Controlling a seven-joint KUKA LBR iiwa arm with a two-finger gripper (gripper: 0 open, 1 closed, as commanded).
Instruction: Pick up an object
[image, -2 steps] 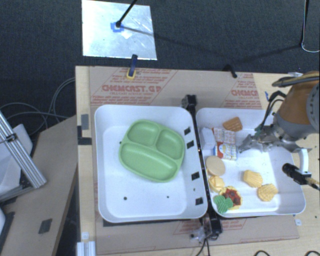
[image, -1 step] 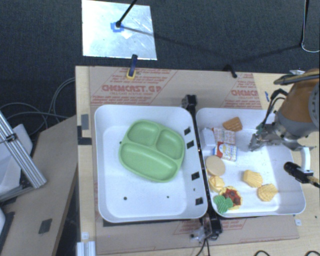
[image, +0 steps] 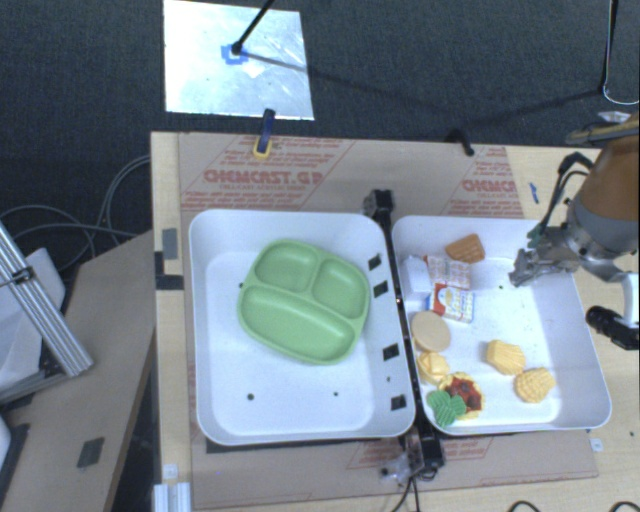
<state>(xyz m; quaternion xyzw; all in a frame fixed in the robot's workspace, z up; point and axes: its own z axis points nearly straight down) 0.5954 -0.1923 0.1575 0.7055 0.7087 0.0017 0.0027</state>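
Left of fingers (image: 522, 270): snack packet (image: 450, 290).

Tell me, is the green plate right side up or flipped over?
Right side up. The green plate lies flat in the left bin, and its three hollow compartments face the camera.

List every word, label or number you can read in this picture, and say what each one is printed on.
"CHEMCAST GP": red print on the brown protective sheet behind the left bin.
The same red print, slanted, on the sheet behind the right bin: too blurred to read fully.
Red and white packet in the right bin: print too small to read.
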